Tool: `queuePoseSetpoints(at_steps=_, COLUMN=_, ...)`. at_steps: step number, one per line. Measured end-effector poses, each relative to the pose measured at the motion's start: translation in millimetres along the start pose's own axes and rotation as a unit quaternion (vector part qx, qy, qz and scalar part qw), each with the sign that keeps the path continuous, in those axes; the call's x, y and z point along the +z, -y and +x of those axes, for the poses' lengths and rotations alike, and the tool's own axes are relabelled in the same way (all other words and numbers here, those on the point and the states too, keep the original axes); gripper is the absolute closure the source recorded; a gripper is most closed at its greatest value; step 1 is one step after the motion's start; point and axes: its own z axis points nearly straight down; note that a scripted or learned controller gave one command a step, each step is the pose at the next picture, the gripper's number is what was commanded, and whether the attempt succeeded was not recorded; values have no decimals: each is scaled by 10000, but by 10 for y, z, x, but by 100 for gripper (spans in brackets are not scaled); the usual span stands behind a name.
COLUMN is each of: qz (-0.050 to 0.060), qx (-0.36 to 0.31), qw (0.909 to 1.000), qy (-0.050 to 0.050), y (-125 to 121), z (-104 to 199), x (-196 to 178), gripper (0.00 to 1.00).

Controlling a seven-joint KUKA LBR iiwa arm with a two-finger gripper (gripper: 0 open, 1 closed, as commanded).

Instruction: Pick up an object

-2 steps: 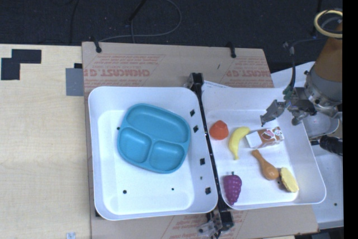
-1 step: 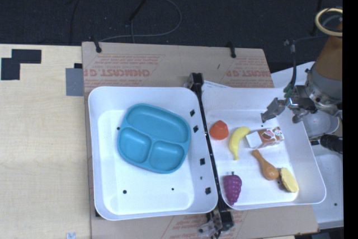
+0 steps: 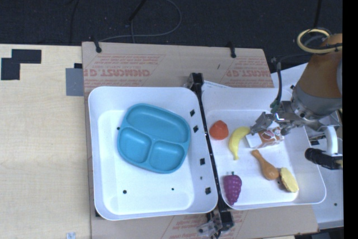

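In the right bin [image 3: 246, 99] lie an orange-red tomato-like toy [image 3: 218, 130], a yellow banana [image 3: 238, 141], a brown drumstick [image 3: 265, 165], a yellow piece [image 3: 288, 179] and a purple grape bunch [image 3: 232, 187]. My gripper [image 3: 268, 129] hangs low over the bin's right middle, just right of the banana. Its fingers [image 3: 260, 121] stand apart, open, over a small white and red item [image 3: 271, 137] that lies beneath them. Nothing is visibly held.
The left bin [image 3: 106, 120] holds a blue divided plate [image 3: 153, 137]. A black divider [image 3: 204, 143] separates the bins. Cardboard [image 3: 168, 67] lies under both. The arm's grey and orange wrist [image 3: 319, 84] reaches in from the right, with cables beside it.
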Motion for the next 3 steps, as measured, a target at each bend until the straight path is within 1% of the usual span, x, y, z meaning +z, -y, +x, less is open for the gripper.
queuePoseSetpoints(at_steps=1, qz=-99, qx=8, qw=9999, qy=35, y=-7, z=-50, x=416, gripper=0)
queuePoseSetpoints(at_steps=2, qz=-138, qx=18, qw=9999, qy=57, y=-38, z=-70, x=478, gripper=0)
queuePoseSetpoints(at_steps=3, qz=-144, qx=22, qw=9999, qy=27, y=-54, z=-52, x=362, gripper=100)
